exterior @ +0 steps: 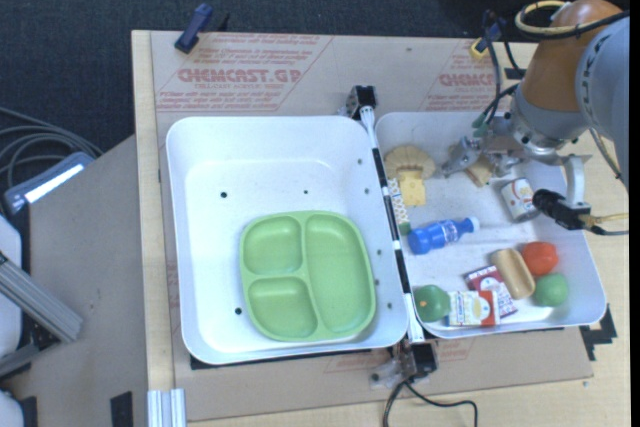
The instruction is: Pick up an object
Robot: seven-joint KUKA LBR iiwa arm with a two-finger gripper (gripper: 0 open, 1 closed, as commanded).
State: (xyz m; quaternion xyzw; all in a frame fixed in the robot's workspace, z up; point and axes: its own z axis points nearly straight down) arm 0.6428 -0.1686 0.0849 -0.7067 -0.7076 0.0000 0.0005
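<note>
My gripper (468,157) is low in the back part of the right bin (585,250), at the end of the grey arm (560,75) that comes in from the right. It hangs just right of a round tan cookie (407,158) and touches or overlaps a small tan piece (481,174). A yellow cracker (412,190) lies in front of the cookie. Further forward are a blue bottle (440,234), a small white can (517,198), a hot dog (512,272), a red tomato (541,257), a green ball (551,291), a green apple (432,301) and a red-and-white carton (478,303).
The left bin (200,165) holds a green divided plate (305,275). A black divider with clamps (385,195) runs between the two bins. A black cable (570,212) loops off the wrist over the right bin's rim. A blue clip (193,27) lies at the board's back left.
</note>
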